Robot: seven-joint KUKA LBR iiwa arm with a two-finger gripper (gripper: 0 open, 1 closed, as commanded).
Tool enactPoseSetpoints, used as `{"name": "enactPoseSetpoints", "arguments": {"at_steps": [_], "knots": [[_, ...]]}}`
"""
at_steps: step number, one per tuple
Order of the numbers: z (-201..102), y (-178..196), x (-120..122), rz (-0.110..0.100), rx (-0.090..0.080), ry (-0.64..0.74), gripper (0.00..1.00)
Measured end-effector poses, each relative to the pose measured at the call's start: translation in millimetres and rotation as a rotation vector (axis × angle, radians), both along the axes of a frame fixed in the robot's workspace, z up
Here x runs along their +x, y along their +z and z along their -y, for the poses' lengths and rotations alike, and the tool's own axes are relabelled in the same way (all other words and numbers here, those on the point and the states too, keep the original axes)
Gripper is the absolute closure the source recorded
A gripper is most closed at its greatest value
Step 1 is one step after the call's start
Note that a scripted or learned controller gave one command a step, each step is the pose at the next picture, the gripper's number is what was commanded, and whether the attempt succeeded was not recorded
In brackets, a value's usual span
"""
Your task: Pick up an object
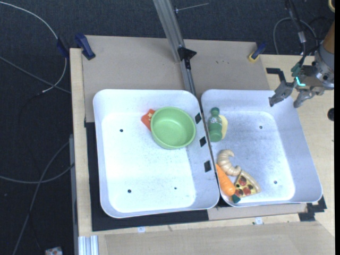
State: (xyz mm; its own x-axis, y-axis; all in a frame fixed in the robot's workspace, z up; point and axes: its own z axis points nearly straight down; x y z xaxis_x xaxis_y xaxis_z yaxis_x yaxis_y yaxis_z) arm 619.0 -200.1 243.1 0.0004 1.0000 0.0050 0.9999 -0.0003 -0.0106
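Pizza slice hugs right bin's near edge.

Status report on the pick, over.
Gripper open, over right bin's far right corner, holding nothing. Green bottle untouched by the divider. Nothing in between.

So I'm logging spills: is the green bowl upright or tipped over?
Upright. The green bowl sits in the left bin, its open mouth facing up, its inside visible.
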Motion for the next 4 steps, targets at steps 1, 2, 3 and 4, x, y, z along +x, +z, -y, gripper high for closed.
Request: {"name": "enactPoseSetpoints", "arguments": {"at_steps": [1,2,3,4], "knots": [[0,3,1,0.005,-0.001,0.0,0.0],[-1,-40,3,-0.002,0.0,0.0,0.0],[-11,-95,-2,-0.001,0.0,0.002,0.0],[-12,-149,-4,-0.005,0.001,0.001,0.0]]}}
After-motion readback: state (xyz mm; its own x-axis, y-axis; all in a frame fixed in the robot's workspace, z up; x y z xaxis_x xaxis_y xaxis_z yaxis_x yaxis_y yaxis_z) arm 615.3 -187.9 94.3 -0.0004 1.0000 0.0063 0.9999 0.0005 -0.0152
